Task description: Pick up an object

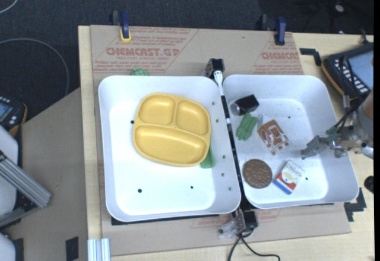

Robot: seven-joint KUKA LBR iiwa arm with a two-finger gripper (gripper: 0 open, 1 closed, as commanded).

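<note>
While the arm reaches in over the right bin's [332, 96] right wall, the gripper [314, 147] sits low near that wall, with nothing visibly between its tips; whether they are spread or pressed together cannot be told at this size. Right bin, contents: a small black block [246, 102] toward the far-left corner; a green toy piece [246, 127] just beside it, nearer the centre; a brown-and-white patterned item [273, 134] at mid-floor; a round brown disc [257, 172] by the near edge; a small white carton with red and blue print [288, 176] just right of the disc, near the gripper. Left bin [116, 135], contents: a yellow divided tray [172, 129] filling the far half, with a green scrap [207, 160] tucked at its near-right rim against the dividing wall. Candidate for pickup, by judgement: the carton, being the closest piece to the gripper, though any item serves the task. Risks: the gripper lies close to the right wall, so a descent there may strike the rim or floor instead of an object. The carton and disc lie near one another, so a closing stroke could nudge one into the other. The disc is flat and low, offering little edge; it would likely slip. The carton lies askew, so a misaligned pinch may twist it out.
</note>
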